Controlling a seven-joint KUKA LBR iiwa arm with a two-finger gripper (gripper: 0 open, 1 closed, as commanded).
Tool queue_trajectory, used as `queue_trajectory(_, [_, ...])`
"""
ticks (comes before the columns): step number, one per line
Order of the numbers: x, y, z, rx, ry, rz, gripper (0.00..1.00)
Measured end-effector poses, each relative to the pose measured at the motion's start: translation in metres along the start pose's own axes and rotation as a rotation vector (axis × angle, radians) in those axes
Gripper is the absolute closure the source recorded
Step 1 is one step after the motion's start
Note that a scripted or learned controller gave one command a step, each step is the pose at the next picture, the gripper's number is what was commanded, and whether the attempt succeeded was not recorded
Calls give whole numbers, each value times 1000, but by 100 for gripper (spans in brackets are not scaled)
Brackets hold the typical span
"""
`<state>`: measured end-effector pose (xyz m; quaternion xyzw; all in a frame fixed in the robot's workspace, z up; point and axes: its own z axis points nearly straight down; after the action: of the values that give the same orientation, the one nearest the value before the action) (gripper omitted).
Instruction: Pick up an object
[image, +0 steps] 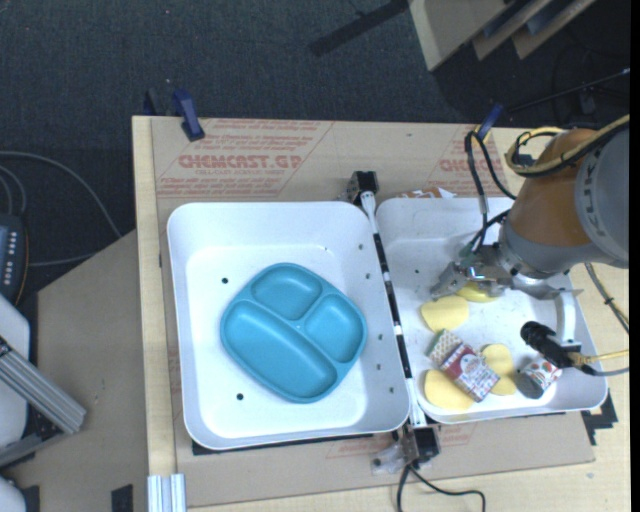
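Because the pickable clutter, yellow pieces (446, 314) and a red-and-white packet (466, 368), is gathered toward the near edge of the right bin (420, 215), the gripper (478, 272) is lowered over its middle, grip state undeterminable, while a blue divided plate (292, 331) is left in the left bin (200, 235).

A blue divided plate (292, 331) lies in the left bin (190, 300), toward its centre. At ten o'clock a blue clamp (186, 114) grips the brown board (240, 160); another blue clamp (487, 121) sits at one o'clock. Black cables (60, 190) curl at nine o'clock.
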<state>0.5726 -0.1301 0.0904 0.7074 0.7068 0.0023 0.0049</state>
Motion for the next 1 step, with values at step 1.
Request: queue_trajectory(1, [15, 11, 0, -5, -4, 0, 0])
